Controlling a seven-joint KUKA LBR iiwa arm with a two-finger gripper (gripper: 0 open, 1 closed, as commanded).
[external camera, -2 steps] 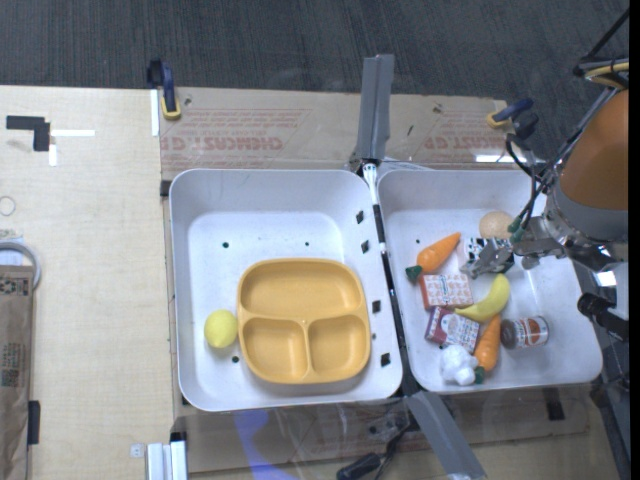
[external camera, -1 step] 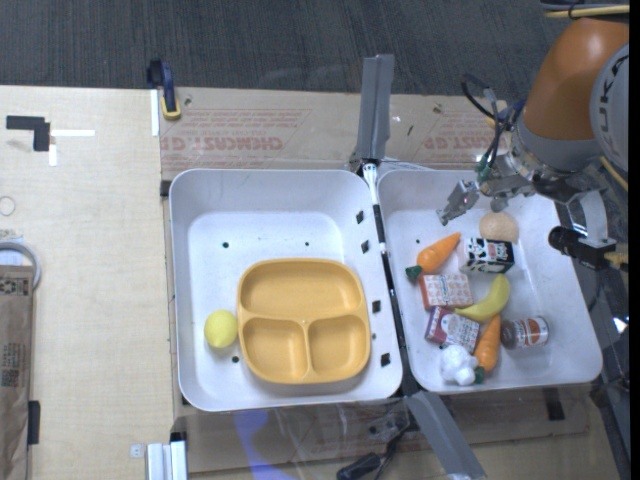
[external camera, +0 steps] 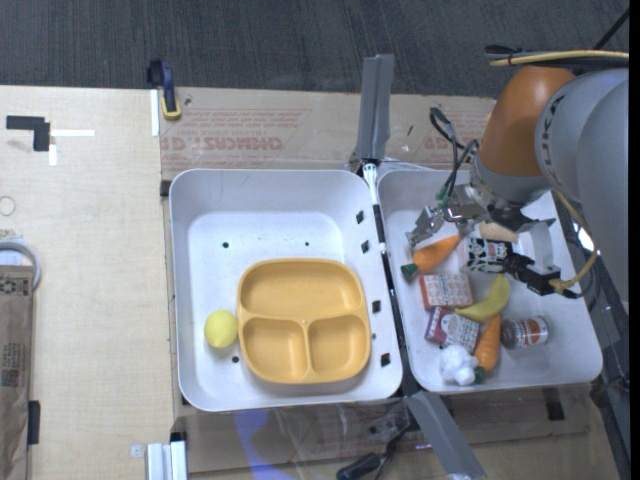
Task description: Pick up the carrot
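An orange carrot (external camera: 437, 254) with a green stub lies at a slant in the upper left of the right bin (external camera: 575, 368). My gripper (external camera: 430, 226) hangs directly over its upper end, very close to it or touching it. The grey arm with its orange band comes in from the upper right. A second, smaller carrot (external camera: 488, 343) stands tilted near the front of the same bin, between a banana and a can.
Crowded around the carrots in the right bin are a cow-patterned carton (external camera: 489, 253), a banana (external camera: 485, 303), a pink box (external camera: 445, 290), a can (external camera: 526, 332) and a white lump (external camera: 460, 366). The left bin (external camera: 200, 218) holds a yellow divided plate (external camera: 303, 320) and a lemon (external camera: 221, 329).
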